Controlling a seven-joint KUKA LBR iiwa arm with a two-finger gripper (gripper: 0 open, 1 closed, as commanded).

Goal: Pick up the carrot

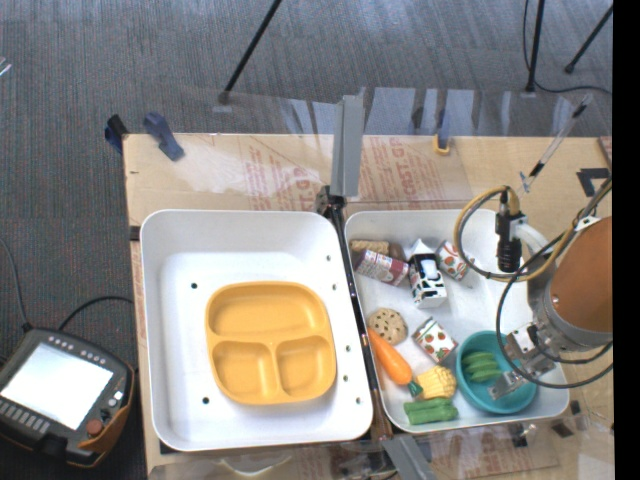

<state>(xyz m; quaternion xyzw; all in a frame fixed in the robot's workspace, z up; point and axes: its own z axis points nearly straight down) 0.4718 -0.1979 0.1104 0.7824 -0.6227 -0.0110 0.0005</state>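
Carrot lies untouched in the right bin; the arm hangs over that bin's right side.

The carrot lies slantwise near the bin's left wall, just below a cookie and touching the corn cob at its lower end. The end effector sits at the teal bowl, well apart from the carrot; whether it is open or closed I cannot tell. In the left bin rests 1 yellow tray with 3 compartments.
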